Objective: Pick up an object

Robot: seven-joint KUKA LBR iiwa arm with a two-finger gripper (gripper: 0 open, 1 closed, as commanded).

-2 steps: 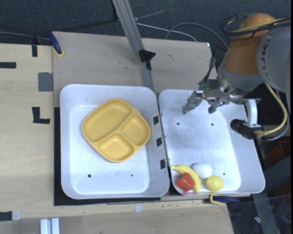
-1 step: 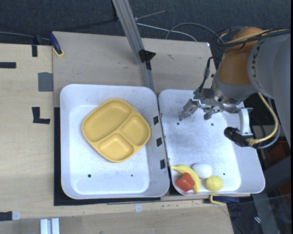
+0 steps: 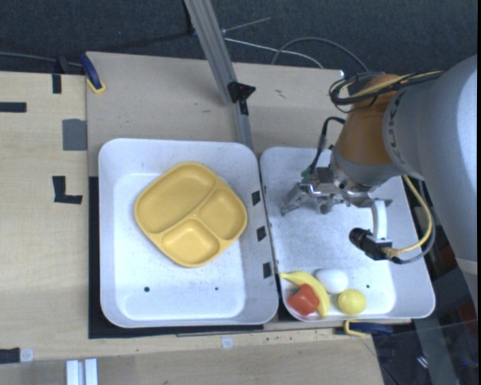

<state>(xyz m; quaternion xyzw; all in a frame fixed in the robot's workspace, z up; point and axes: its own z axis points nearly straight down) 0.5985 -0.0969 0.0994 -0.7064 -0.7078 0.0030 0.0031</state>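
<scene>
Camera view: tool (image 3: 298, 201), fingers apart, hangs above bare bin floor; banana (image 3: 309, 285), egg (image 3: 332, 279) lie nearer the front.

On my wooden bench (image 3: 32, 215) stand two shallow white plastic bins; the left bin (image 3: 116, 279) holds a yellow three-compartment plastic plate (image 3: 190, 213); the right bin (image 3: 409, 291) touches it.

A pale wooden table (image 3: 32, 239) fills the left and lower frame, marked with black tape pieces (image 3: 64, 191). Dark carpeted floor (image 3: 80, 10) spans the top, crossed by thin cables (image 3: 305, 46).
</scene>
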